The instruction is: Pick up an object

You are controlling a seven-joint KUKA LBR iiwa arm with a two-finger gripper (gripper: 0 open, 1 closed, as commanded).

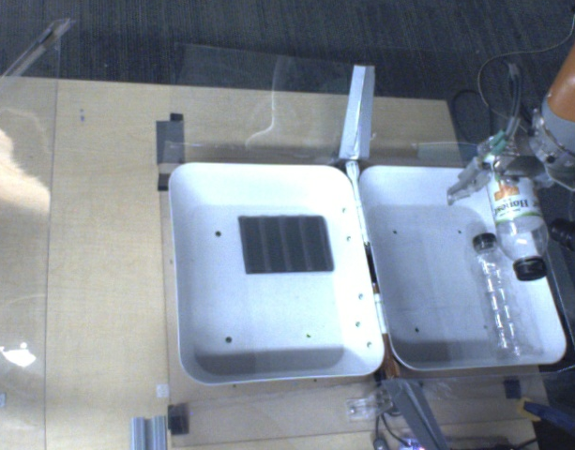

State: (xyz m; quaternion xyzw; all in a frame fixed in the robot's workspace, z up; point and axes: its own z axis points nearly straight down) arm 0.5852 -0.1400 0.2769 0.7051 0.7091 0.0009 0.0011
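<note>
Gripper (501, 157) at far right corner of right bin (428, 345), directly above labelled bottle (515, 216); finger state cannot be told. Bottle not seen between fingers, so no hold confirmed. Clear ribbed bottle (498, 298) lies just left of it, nearly touching. Advice: centre on labelled body, grip across width, avoid neighbour and bin wall. Left bin (198, 251) holds dark ridged pad (285, 244).

Two bottles (510, 242) in right bin (428, 340), ridged black pad (285, 244) in left bin (203, 326)
</note>
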